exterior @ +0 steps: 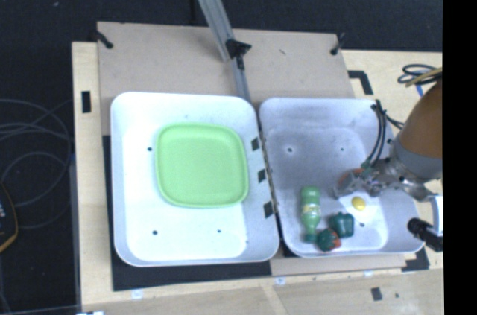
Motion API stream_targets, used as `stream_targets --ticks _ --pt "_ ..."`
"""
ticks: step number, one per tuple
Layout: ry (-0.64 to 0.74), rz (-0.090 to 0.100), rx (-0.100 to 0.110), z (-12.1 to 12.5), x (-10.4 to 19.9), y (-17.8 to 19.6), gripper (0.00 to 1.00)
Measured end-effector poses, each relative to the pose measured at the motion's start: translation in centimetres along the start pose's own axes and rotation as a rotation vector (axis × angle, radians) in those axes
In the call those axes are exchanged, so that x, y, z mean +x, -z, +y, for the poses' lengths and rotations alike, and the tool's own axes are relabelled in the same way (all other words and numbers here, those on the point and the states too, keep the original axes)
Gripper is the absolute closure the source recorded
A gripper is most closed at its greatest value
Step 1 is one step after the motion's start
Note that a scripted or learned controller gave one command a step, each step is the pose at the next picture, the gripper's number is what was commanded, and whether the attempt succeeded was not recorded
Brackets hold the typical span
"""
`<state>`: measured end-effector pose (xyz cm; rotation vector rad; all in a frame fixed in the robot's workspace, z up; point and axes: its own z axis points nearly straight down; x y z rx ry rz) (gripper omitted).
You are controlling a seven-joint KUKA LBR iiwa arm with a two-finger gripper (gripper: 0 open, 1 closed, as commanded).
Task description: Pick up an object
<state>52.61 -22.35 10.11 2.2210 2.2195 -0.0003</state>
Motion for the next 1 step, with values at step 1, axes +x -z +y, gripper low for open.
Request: stream_targets --ticks 1 --pt "-0.001 0.0 -0.004 0.13 -0.07 1.2 1.0"
